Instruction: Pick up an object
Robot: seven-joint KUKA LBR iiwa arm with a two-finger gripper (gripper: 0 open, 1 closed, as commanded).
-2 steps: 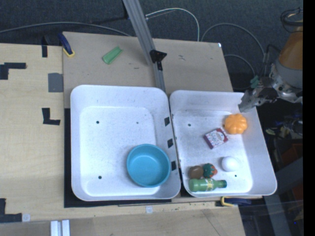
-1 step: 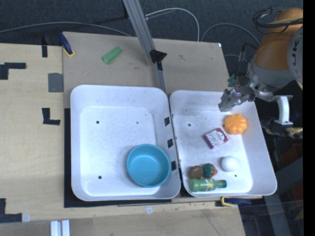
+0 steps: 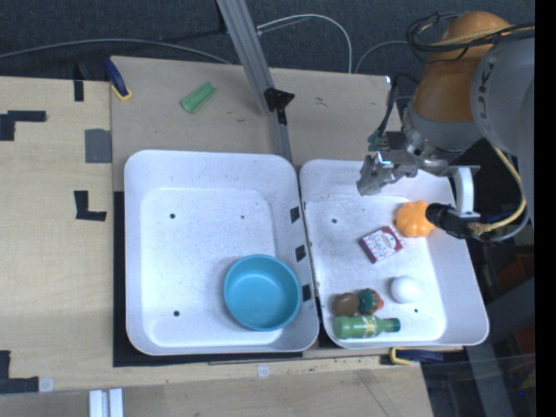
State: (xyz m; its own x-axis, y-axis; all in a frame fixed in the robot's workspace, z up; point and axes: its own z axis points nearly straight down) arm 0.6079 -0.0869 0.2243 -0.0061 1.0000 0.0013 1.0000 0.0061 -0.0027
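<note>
The gripper, finger state unclear, hangs over the right bin's far edge, green bottle lying left-right along the near wall.

My gripper hovers over the right bin's far edge; a blue bowl sits in the left bin.

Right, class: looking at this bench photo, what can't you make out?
- Gripper, camera view: too small and blurred to tell open from shut.
- Red packet: label too small to read.
- Brown and green items beside the green bottle: too small to identify.
</note>
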